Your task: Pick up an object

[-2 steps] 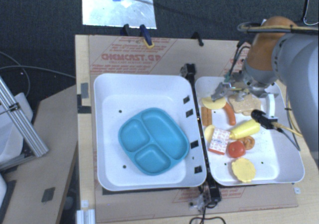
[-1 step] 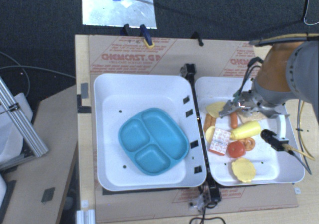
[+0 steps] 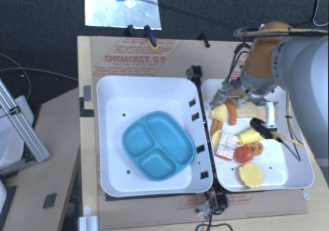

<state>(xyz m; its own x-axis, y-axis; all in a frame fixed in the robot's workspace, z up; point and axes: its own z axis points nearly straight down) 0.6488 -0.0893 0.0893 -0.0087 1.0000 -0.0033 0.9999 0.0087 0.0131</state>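
A cardboard-covered bench (image 3: 139, 55) fills mid-frame, bearing two white bins: the left bin (image 3: 149, 91) holds a blue divided plate (image 3: 157, 144). The gripper (image 3: 226, 93) hangs over the right bin (image 3: 288, 173), top left corner, above toy food (sausage (image 3: 232, 113), tomato (image 3: 243, 154), yellow round piece (image 3: 251, 175)); whether it is open or closed I cannot tell.

- Left bin (image 3: 110, 137): blue divided tray (image 3: 158, 144), centered.
- Right bin (image 3: 298, 173): hotdog (image 3: 232, 113), red tomato (image 3: 244, 153), yellow round piece (image 3: 251, 174) at 6 o'clock, red-white packet (image 3: 226, 146).
- Arm (image 3: 288, 63) enters from 3 o'clock; gripper (image 3: 225, 93) low over the bin's 11 o'clock corner, by the hotdog.
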